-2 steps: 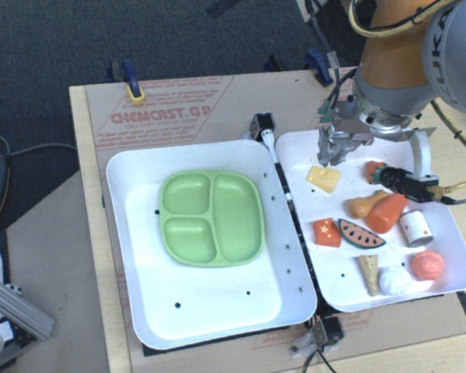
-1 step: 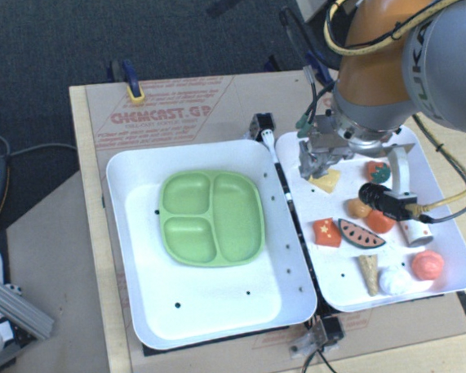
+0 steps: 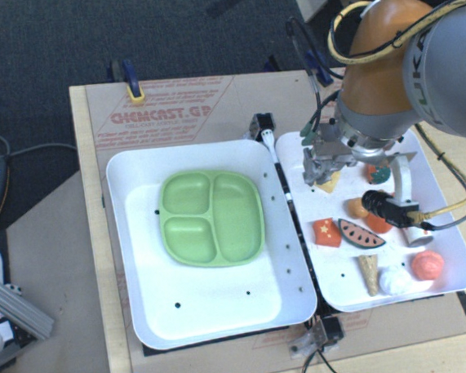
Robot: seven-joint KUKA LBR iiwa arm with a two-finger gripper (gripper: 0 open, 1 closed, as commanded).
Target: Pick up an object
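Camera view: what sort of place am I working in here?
Likely a robotics lab bench: two white bins clamped on a board, toy food like a watermelon slice beside a green divided plate, loose cables around.

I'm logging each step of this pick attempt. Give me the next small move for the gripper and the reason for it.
Probably a short, straight descent. The gripper hangs over the upper left of the right bin, right above a small yellowish piece that peeks out beneath it. Nothing shows between its tips, so no grasp is confirmed. The red block and watermelon slice lie apart from it, nearer the camera.
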